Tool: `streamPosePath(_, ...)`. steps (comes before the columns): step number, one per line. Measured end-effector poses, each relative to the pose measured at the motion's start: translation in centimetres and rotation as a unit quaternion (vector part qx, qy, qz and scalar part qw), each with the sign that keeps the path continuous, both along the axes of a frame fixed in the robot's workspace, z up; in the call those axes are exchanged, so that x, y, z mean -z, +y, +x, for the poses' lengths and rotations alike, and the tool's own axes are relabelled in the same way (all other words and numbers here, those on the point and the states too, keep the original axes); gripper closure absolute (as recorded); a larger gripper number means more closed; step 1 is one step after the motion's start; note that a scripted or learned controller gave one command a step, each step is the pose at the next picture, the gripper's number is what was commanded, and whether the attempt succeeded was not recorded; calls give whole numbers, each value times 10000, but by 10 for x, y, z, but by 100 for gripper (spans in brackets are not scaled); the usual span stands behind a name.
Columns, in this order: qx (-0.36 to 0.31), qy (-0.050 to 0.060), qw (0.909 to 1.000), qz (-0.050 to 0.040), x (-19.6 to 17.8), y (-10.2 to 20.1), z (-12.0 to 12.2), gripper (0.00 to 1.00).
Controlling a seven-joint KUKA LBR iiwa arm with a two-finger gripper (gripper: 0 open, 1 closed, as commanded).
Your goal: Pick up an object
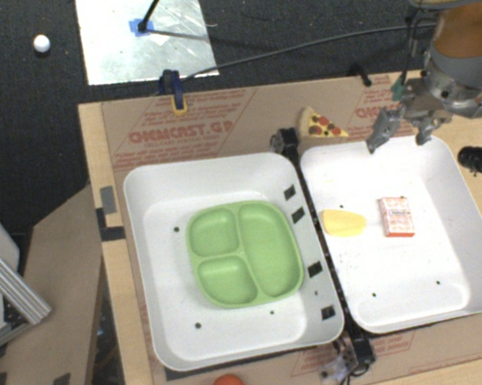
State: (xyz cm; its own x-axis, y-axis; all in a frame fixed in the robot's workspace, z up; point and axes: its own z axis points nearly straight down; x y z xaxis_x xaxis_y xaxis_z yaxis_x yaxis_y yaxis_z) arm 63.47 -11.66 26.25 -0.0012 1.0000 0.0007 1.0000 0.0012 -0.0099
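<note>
Gripper (401, 131) hangs with fingers apart, clamping nothing, at my right bin's (468, 289) one o'clock edge. Left bin (158, 270) carries a green tray (243, 253); the right one, centrally, a yellow piece (344, 222) at nine o'clock of a small red box (396, 216).

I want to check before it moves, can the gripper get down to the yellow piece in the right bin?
Probably yes. The gripper hangs over the right bin's far edge, fingers spread, and the yellow piece lies flat on the bin floor, apart from the red and white packet, with nothing above it.
</note>
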Motion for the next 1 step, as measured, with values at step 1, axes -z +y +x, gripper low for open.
streamPosePath(1,-11,-57,10000,-6,-7,0,2,0)
